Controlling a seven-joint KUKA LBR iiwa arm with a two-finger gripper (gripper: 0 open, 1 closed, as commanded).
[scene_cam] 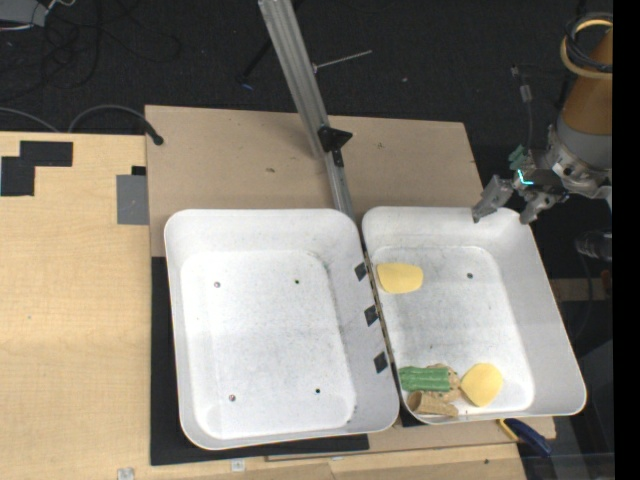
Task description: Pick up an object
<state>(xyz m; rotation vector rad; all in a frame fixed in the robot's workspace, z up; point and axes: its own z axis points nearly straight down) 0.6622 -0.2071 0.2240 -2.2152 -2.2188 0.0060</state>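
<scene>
Table (250, 158) space is taken by two white bins (265, 328); the objects are gathered in the right bin (520, 298). The hand (510, 200) is held open, empty, over its far corner, ready for descent.

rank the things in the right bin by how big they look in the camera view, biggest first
1. green object, longest of the four.
2. yellow piece near the divider and yellow piece at the front: these look about alike, so I won't rank them.
3. tan scrap, partly tucked under the green one, so unsure.
</scene>
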